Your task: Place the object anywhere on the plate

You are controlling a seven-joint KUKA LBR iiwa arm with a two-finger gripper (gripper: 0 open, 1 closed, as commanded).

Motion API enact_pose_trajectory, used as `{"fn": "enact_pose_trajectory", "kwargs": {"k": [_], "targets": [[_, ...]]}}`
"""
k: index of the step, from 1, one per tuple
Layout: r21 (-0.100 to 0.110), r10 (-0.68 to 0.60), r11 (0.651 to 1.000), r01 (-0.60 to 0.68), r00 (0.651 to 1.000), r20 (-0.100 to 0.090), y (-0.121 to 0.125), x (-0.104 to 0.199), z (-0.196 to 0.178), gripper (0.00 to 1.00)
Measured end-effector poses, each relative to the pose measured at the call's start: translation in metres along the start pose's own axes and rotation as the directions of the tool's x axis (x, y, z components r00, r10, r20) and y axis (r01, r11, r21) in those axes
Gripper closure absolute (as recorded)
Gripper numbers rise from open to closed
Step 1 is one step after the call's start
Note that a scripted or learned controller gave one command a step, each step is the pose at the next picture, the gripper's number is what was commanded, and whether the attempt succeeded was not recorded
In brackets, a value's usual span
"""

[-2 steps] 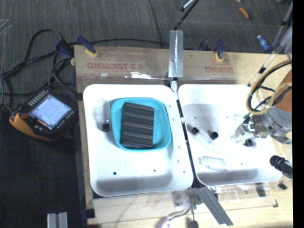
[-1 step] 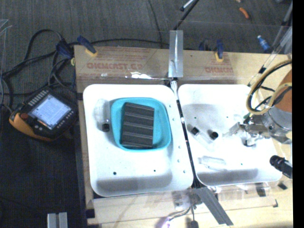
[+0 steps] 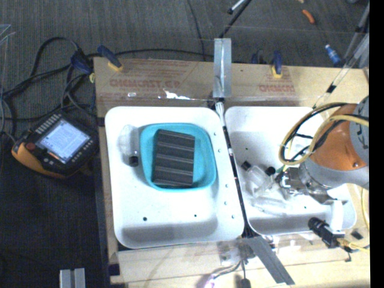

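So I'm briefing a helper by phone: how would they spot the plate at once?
Look at the left white bin of the two on the bench. The plate is the turquoise, rounded-square dish lying in its upper middle, with a dark ribbed block resting on it. It is the bin's one coloured item; the small clear object beside it is colourless.

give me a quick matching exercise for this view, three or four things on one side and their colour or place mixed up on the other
Things:
1. plate
2. ridged block
3. gripper
4. handheld controller

Descriptions:
A. on the floor, left of the bench
B. dark grey, lying on the plate
C. in the right bin
D. turquoise, in the left bin

Pairs: 1-D, 2-B, 3-C, 4-A
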State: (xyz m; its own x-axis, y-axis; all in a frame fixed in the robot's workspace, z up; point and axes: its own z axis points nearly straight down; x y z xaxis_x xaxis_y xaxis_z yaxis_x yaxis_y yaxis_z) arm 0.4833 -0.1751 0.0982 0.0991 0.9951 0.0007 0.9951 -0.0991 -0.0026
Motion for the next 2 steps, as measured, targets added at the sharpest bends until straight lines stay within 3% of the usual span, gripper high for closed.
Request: {"fn": "enact_pose_trajectory", "kwargs": {"k": [1,2], "targets": [[-0.001,-0.208,0.978,0.208,0.978,0.002,0.029,0.006,-0.123,0.0],[0.001,0.203,0.979,-0.203,0.979,0.001,0.003,-0.039,-0.073,0.0]]}}
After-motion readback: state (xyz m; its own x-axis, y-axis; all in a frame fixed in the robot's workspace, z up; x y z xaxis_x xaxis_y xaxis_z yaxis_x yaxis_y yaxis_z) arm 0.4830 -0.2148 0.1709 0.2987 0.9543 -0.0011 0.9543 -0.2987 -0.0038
